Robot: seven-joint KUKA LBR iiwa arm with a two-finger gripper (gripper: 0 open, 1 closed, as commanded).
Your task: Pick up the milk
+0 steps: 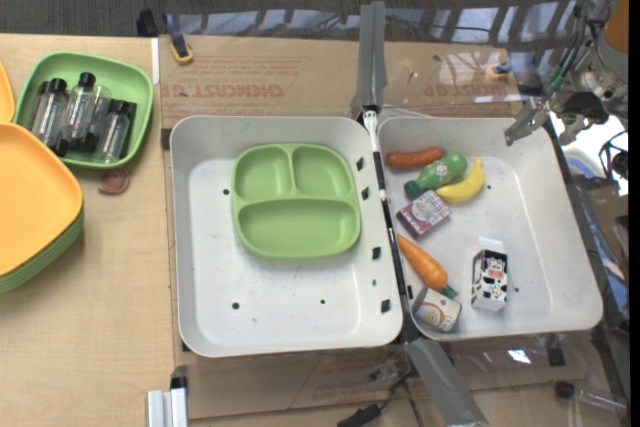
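Seeing milk [490, 279] upright, low in the right bin [575, 245], cup [437, 309] and carrot [422, 261] near. Pincer [527, 120] hangs at the far rim; can't tell its state. Risk: I tip the carton.

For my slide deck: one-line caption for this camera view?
Gripper hovers at right bin's far edge; milk lies untouched near carrot.

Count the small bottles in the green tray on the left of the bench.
4: the bottles lie side by side in the green tray, at and; more may be hidden.
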